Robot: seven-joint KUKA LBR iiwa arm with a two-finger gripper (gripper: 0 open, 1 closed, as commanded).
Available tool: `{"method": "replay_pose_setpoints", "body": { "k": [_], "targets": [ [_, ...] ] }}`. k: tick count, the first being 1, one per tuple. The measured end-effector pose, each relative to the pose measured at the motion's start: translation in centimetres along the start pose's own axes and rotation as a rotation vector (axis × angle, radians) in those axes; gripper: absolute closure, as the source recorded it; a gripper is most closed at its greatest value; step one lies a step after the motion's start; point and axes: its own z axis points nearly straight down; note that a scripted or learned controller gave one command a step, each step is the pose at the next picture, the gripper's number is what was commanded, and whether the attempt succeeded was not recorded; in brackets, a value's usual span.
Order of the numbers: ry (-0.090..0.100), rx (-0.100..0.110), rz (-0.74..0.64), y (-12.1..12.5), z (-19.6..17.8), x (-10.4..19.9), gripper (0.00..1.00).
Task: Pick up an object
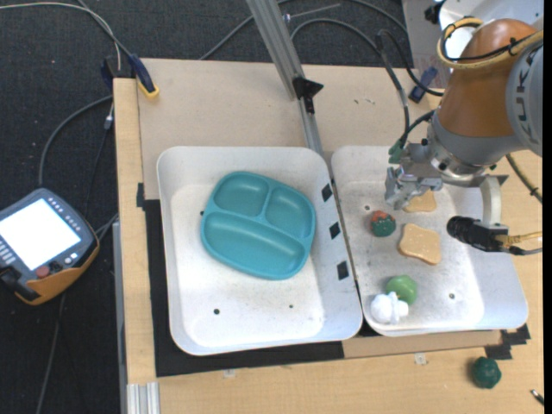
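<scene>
The gripper (402, 193) hung low in the right bin (500, 304), just beside a tan piece (422, 202). Whether the fingers were parted could not be told. A descent risked nudging the red-green fruit (383, 224) aside.

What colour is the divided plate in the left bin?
Teal blue divided plate, clearest in the camera view.

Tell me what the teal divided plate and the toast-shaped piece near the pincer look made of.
Teal divided plate: likely hard molded plastic, one even color, smooth with soft sheen on its rounded ridges. Toast-shaped piece: looks like a toy slice, matte tan with a darker crust edge; plastic, foam or wood, I cannot tell.
</scene>
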Motion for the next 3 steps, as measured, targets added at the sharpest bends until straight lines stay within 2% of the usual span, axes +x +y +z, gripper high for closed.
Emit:
{"method": "replay_pose_setpoints", "body": {
  "k": [2,3],
  "targets": [
    [-0.001,-0.001,-0.001,-3.8,-1.8,9.1,1.0],
    [-0.002,0.0,0.0,-5.8,-0.3,13.5,1.0]
  ]
}}
